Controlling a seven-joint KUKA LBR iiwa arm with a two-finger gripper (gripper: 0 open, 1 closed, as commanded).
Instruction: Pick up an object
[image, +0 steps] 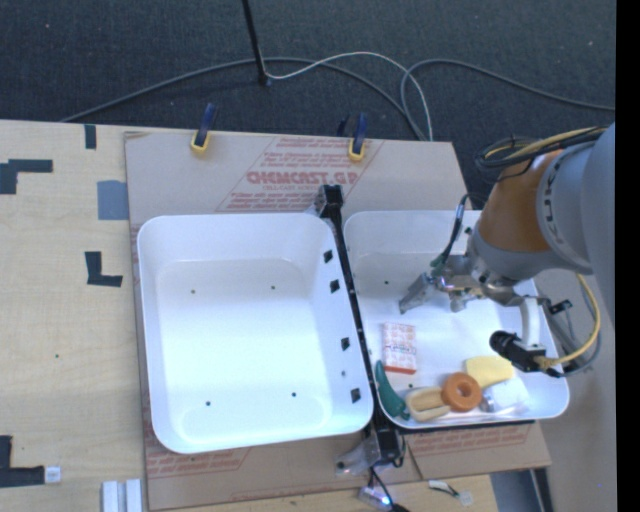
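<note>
White bins: two shallow bins side by side at frame centre; left bin (240, 250); right bin (385, 240) holds all the objects
Gripper: gripper (425, 292) sits over the middle of the right bin, its fingers spread apart with nothing between them
Candidate objects: red-and-white packet (399, 347) lies flat just below the gripper; yellow block (488, 370), orange ring (461, 391), tan piece (428, 402) and green item (390, 390) cluster along the bin's lower edge
Step in hand: approach; judged not yet a grasp, as no object is enclosed
Next move: likely descend onto the packet, the nearest item; a flat packet calls for the fingers to straddle its edges before closing
</note>
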